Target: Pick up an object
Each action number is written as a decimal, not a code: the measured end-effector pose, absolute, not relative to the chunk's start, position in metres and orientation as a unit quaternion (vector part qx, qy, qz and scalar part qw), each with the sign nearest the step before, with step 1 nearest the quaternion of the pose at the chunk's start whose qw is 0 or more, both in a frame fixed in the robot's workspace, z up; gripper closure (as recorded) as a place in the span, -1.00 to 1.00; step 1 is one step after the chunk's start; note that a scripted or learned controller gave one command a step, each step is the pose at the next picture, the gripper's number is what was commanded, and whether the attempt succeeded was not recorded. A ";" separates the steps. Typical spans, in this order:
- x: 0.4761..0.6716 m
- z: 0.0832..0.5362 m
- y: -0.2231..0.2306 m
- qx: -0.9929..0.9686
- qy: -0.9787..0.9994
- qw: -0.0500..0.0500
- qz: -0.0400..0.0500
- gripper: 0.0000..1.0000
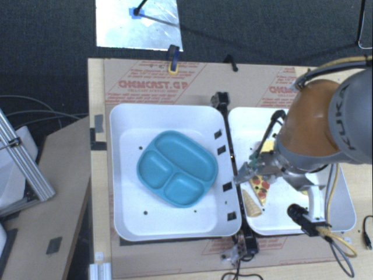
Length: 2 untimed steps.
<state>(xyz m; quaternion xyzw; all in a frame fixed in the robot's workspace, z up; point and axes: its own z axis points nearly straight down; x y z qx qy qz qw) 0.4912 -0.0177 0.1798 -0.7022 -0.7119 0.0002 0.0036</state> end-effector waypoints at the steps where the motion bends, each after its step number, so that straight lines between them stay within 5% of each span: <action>1: 0.489 0.290 -0.038 -0.705 -0.709 -0.005 -0.005 -1.00; 2: 0.485 0.178 -0.036 -0.707 -0.707 0.003 0.003 -1.00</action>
